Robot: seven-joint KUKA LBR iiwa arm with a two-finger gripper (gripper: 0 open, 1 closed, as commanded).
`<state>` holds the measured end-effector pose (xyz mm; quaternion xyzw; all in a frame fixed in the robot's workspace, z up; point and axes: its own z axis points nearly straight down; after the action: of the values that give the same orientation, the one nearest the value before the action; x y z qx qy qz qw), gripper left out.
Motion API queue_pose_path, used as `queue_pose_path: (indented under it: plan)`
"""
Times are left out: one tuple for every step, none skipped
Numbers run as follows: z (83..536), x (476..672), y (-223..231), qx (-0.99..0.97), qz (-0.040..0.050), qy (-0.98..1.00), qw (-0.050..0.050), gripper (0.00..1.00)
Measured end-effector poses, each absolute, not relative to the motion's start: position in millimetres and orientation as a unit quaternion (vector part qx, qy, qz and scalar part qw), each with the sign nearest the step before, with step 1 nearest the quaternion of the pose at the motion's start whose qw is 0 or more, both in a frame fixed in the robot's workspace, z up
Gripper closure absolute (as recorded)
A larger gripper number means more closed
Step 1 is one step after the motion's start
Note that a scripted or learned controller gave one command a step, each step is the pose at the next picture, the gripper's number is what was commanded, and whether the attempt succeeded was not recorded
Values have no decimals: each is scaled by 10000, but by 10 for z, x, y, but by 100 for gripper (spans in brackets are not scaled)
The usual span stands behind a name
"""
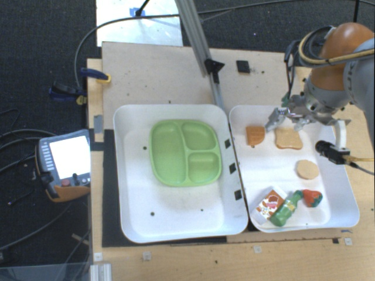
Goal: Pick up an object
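Two toast-coloured pieces lie at the far end of the right bin (pixel 351 212) — a paler bread slice (pixel 288 138) directly under the gripper (pixel 288 119) and a darker, squarer slice (pixel 255 136) just beside it on the left. The fingers look spread, one tip (pixel 274 120) reaching toward the darker piece and the other side over the paler one, with nothing between them.

The bread slice seems the likely target. It is flat and low, so the fingertips could skate over its top or close on air; a slightly off descent might also nudge the darker slice instead.

Nearer in the same bin sit a round cookie-like disc (pixel 307 169), a strawberry (pixel 313 198), a green bottle (pixel 285 210) and a small printed carton (pixel 268 204). The left bin (pixel 132 209) holds a green divided plate (pixel 186 152).
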<state>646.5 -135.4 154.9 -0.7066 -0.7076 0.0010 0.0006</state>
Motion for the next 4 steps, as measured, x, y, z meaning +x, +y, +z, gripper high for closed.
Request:
queue_pose_path:
  plan:
    - [1126,6468,-1389,-7069,9,-7073,5,0]
    - [1268,6491,-1390,-7066,-13,-7076,-26,100]
    - [1711,6500,-1385,-7056,-22,-7086,-30,100]
    - [2269,6429,-1438,-7071,-23,-7071,-36,100]
